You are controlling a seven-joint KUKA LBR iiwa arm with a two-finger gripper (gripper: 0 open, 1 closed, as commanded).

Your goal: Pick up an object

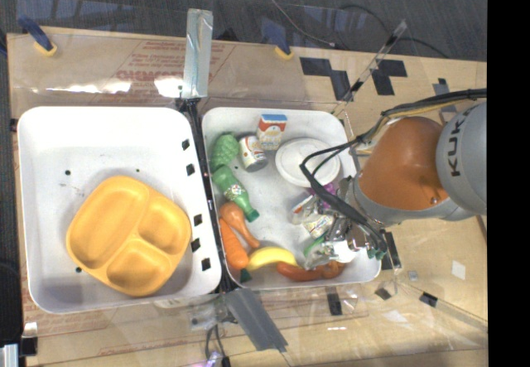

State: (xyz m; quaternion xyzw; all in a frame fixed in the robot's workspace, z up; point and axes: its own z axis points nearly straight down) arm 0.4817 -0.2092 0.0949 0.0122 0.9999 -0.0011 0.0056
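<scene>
Plastic toy food fills the right bin (217,120); end effector (331,248) sits low near banana (272,258) and red pepper (308,272), its spread impossible to tell. Banana likely light, stiff, slick; take it across the middle.

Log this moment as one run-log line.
arm: over right bin | claw: low among items near banana and carrot | grasp: unconfirmed | left bin: yellow tray

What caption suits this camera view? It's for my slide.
KUKA arm's gripper low in the right bin among toy food; yellow tray in the left bin.
</scene>
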